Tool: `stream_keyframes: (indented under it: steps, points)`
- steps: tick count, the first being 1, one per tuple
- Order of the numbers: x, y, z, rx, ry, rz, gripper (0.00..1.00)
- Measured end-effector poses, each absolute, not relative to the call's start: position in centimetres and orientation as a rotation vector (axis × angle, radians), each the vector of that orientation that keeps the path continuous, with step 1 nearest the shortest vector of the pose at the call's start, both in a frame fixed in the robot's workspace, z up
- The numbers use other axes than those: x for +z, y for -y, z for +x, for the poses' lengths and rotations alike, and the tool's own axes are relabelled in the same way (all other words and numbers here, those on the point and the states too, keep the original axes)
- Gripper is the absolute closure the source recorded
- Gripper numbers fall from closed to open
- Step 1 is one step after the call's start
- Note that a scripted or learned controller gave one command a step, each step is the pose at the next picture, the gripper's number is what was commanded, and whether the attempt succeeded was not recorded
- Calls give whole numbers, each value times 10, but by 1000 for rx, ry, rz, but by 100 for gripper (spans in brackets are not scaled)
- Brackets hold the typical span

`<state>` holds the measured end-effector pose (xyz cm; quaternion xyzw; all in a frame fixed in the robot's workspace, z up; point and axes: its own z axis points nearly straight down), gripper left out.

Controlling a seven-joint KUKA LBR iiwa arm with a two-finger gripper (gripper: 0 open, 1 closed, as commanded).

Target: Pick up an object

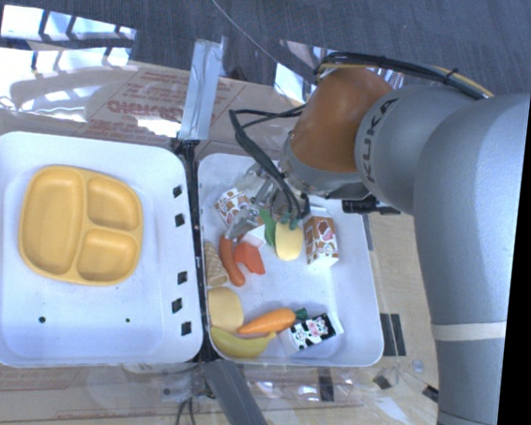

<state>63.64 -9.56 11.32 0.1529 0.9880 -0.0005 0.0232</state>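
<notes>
**Arm low over the right bin's toy food**

The grey arm reaches in over the right bin, its orange band just above the wrist. The pincer hangs down among the things at that bin's far end — whether it is open, closed or gripping anything I cannot tell from here, it is too tangled with cables and clutter.

Taking the right bin as the mark: near its far-left corner lies a small patterned carton, and a second brown carton sits toward its right wall. Between them a pale yellow piece lies just beside the pincer. Two red-orange pieces lie nearer the middle. At the near end are a carrot, a banana and a cow-print carton.

Left of that bin, the left bin holds a yellow divided plate.
</notes>
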Motion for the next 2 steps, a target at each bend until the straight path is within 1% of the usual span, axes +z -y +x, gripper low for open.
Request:
stream_keyframes:
  steps: [1, 2]
  points:
    - [110, 96, 644, 0, -3062, 500, 0]
    - [111, 93, 637, 3, -3035, 602, 0]
